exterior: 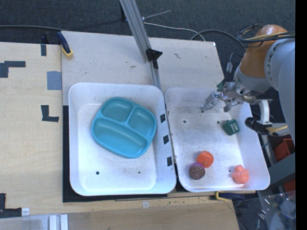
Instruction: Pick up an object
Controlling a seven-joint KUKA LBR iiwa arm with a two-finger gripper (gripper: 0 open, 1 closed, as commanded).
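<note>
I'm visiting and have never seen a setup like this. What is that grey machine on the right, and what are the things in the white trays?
It is a robot arm, seen by one camera looking down from above. Its gripper hangs over the right tray with nothing between its fingers. That tray holds a small green object, an orange ball, a dark speckled ball and a pink toy. The left tray holds a blue divided plate.
</note>
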